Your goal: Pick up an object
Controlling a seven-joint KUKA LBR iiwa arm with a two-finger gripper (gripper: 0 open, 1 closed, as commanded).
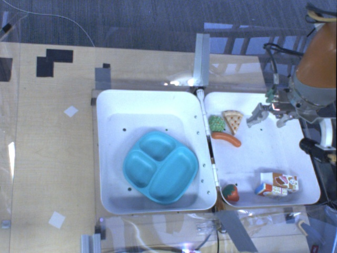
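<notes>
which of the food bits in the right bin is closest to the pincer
The tan pizza-like wedge: it lies just left of the pincer, nearer than the green piece, sausage, red fruit or carton.

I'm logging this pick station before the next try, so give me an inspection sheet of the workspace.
Surface: pale bench, two white bins side by side.
Job's things: right bin holds broccoli, toast wedge, sausage, red fruit, carton.
Clutter: blue divided plate in left bin.
Gripper: gripper open above right bin, holding nothing.
Cables: thin wire on the floor.
Surroundings: black tape marks on bench.
</notes>
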